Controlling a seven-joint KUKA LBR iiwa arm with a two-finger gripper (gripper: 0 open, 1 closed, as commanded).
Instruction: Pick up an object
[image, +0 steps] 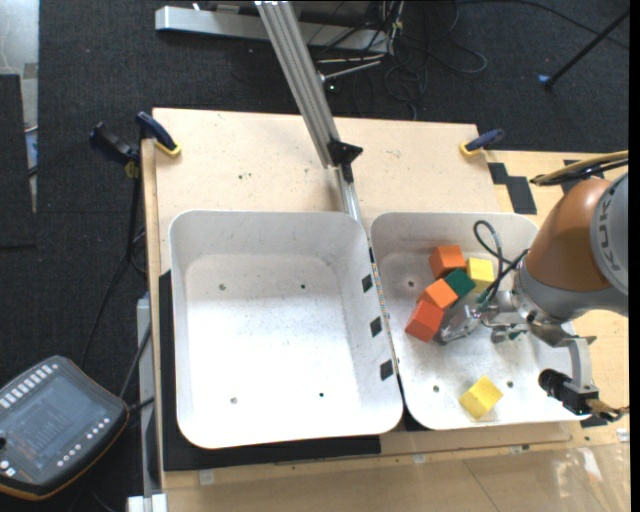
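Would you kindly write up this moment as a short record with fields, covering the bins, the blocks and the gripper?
left bin: white, shallow
right bin: white, holds all the blocks
block cluster: two orange blocks, one green block, one yellow block, bunched near the bin's middle
lone block: yellow block at front, apart from the cluster
gripper: low in the right bin, beside the cluster
grasp: cannot tell

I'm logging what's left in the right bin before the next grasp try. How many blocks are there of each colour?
Orange blocks: 2, one at the back and one nearer the front
Yellow blocks: 2, one in the cluster and one apart at the front
Green block: 1
Total: 5
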